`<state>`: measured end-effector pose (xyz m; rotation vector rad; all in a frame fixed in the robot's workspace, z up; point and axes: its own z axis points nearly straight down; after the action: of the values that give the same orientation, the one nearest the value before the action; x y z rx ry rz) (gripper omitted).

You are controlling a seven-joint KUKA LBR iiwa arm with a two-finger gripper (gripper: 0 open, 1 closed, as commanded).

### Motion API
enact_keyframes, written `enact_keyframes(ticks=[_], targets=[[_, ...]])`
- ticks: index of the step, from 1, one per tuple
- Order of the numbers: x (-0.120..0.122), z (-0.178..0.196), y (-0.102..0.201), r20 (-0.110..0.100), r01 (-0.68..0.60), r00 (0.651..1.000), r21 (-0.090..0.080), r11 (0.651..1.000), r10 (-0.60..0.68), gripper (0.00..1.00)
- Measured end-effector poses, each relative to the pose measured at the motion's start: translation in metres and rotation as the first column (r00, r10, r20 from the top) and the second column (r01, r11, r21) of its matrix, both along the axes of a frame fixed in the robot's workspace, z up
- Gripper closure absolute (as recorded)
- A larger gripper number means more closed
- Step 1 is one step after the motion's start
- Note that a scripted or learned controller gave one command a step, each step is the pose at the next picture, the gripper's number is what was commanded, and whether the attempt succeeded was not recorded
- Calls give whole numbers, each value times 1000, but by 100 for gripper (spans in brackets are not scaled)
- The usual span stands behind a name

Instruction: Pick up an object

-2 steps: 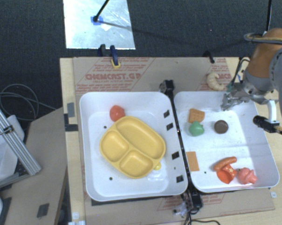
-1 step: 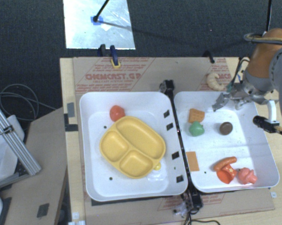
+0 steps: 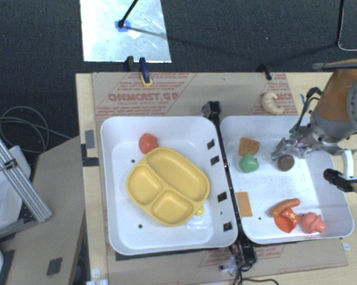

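Nearest the lower edge of the right bin (image 3: 330, 162) lie three reddish pieces: one pink lumpy toy (image 3: 312, 222), one red chunk (image 3: 286, 222) and one orange sausage-shaped piece (image 3: 284, 207) resting just above and touching the red chunk. One flat tan rectangle (image 3: 244, 204) lies by the bin's left wall. Higher up sit one green rounded piece (image 3: 248, 163) and one square orange cracker (image 3: 248, 146), touching or nearly so. One brown round object (image 3: 285, 162) lies to their right, and the hand (image 3: 289, 147) hangs right over it at the end of the grey arm (image 3: 336, 111); whether its metal tips are spread or closed around the brown object cannot be told from this angle. That makes seven things in the right bin. Two things sit in the left bin (image 3: 118, 189): one yellow tray (image 3: 167, 185) with three compartments, lying at a slant, and one red ball (image 3: 148, 142) just beside its upper left corner. One pale curved piece (image 3: 273, 103) rests on the tabletop (image 3: 182, 91) beyond the right bin.
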<state>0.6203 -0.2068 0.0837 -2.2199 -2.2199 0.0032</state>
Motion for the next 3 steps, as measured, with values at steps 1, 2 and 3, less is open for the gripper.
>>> enact_keyframes(ticks=[1,2,3], targets=[[4,13,0,9,-3,1000,-2,1000,3,100],[4,13,0,9,-3,1000,-2,1000,3,0],[5,24,0,13,-4,1000,-3,1000,4,100]])
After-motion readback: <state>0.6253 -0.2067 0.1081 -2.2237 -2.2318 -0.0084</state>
